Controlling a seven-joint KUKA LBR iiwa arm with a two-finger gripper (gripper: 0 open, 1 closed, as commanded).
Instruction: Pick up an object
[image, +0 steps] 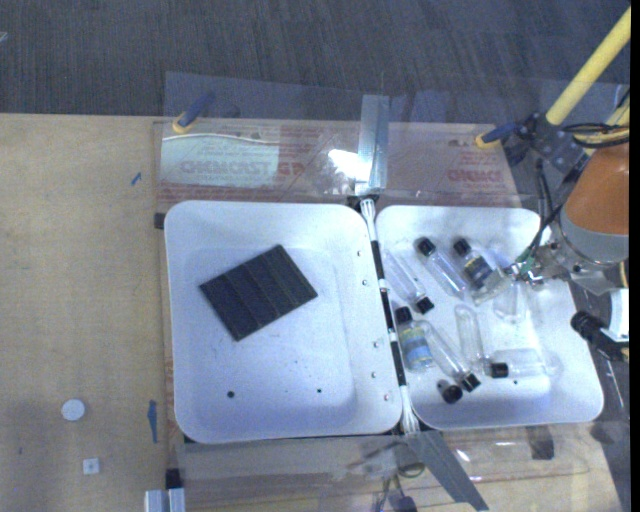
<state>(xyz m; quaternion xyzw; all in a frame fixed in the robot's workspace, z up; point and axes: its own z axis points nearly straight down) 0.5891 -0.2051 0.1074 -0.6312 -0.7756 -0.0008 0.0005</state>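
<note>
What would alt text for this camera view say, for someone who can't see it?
A robot arm reaches from the right over the right white bin, which holds several clear vials with black caps. The left white bin holds a flat dark ribbed panel.

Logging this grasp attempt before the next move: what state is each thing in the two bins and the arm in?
Black ridged panel: lying flat, askew, alone in the left bin.
Clear vials with black caps: lying on their sides, scattered in the right bin, caps on.
Arm: over the right bin's right edge, above the vials.
Gripper: cannot tell whether it is holding anything.
</note>
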